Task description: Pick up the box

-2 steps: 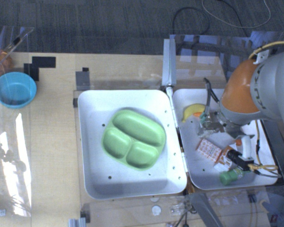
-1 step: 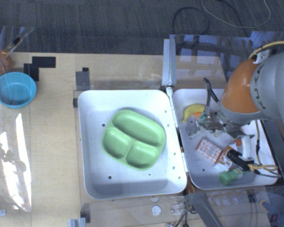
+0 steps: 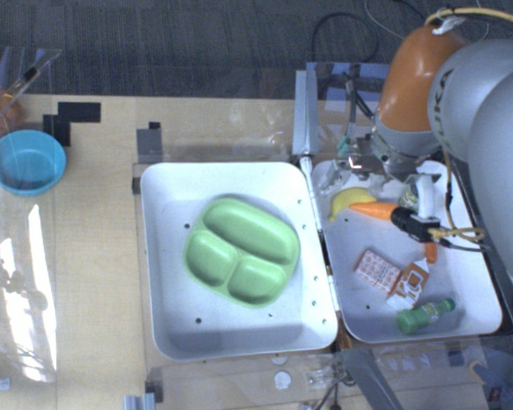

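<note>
Far to the left of the box, out on the bench, stands a blue bowl point(image 3: 26, 162). Nearer the box, still on its left, the left bin point(image 3: 173, 329) holds a green divided plate point(image 3: 241, 251).

The box point(image 3: 376, 270) lies flat on the floor of the right bin point(image 3: 487, 314), about midway across. It is pale with reddish print, and its long axis runs on a slant, from upper left to lower right in the view.

The gripper point(image 3: 356, 161) sits beyond the box, at the bin's far rim and slightly to the left. From there the box lies toward the near side and a touch right, so the move looks to call for a reach toward the near side and a wrist turn to cross the slanted short side. A yellow fruit point(image 3: 347, 201) and a carrot point(image 3: 376, 210) lie between the gripper and the box.

Just beside the box's right end is a small brown packet point(image 3: 413, 280); I cannot tell whether they touch. A green bottle point(image 3: 424, 314) lies to the right and nearer.

The arm point(image 3: 479, 91) and wrist clutter the gripper, so I cannot tell whether it is open or closed.
</note>
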`<control>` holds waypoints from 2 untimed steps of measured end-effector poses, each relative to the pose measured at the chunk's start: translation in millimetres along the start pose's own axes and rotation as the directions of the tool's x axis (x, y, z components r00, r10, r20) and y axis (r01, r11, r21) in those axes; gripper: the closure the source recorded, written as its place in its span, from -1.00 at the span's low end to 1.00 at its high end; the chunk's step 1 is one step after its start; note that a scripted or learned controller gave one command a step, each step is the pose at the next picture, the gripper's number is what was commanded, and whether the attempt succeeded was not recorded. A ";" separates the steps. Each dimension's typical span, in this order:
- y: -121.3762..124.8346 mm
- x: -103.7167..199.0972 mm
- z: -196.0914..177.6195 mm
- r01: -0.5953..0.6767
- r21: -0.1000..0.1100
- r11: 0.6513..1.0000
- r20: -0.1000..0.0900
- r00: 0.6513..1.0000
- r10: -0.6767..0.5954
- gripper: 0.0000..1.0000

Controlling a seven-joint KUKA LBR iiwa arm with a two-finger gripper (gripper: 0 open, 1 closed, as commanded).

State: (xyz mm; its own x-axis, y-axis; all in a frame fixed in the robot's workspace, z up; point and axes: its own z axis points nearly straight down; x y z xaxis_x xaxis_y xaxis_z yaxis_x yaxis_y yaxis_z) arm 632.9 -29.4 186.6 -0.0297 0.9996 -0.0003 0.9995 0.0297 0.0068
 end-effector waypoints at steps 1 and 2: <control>-0.2 -0.1 0.3 0.000 0.001 1.000 0.000 1.000 0.000 -1.00; -0.2 -0.1 0.4 0.000 0.001 1.000 0.000 1.000 0.000 -1.00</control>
State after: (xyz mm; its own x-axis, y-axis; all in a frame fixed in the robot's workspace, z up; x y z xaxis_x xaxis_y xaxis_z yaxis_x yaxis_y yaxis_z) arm 632.7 -29.5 186.2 -0.0299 0.9996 -0.0006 0.9995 0.0299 0.0057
